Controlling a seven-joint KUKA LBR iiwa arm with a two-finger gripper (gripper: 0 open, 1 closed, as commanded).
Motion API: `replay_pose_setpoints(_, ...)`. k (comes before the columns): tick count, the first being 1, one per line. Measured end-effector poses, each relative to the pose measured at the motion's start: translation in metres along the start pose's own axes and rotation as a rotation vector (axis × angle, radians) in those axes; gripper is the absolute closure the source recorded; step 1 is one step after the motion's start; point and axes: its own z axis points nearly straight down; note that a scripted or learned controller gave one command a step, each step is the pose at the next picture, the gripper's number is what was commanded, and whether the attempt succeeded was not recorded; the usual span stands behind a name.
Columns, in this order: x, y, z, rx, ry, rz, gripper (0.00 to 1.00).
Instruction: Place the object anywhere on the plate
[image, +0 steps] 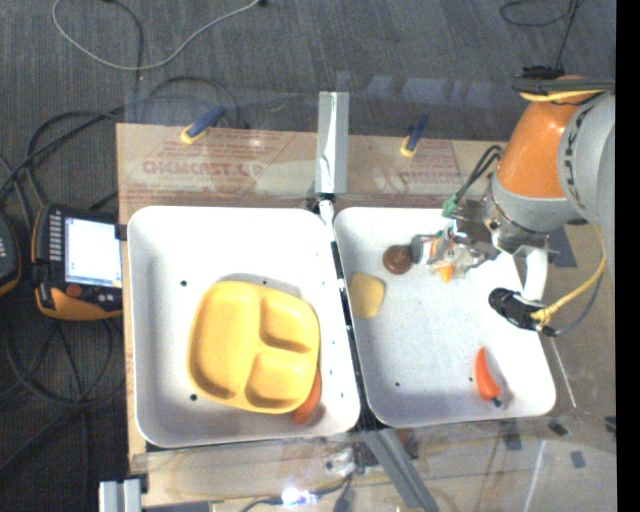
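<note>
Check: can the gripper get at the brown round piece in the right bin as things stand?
Probably yes. The brown round piece lies flat on open bin floor just beside the gripper, nothing on top; the tan piece sits apart from it.

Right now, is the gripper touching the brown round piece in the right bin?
Cannot tell. In the camera view the gripper sits right beside the brown round piece, and any gap between them is too small to judge.

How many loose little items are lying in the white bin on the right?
3: a brown round piece near the gripper at the top, a pale yellow piece by the left wall, and an orange piece at the lower right. The arm may hide others.
</note>
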Motion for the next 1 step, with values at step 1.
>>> replay_pose_setpoints(1, 0.0555, -0.0662, -0.0155, 0.002, 0.004, -0.027, 1.0)
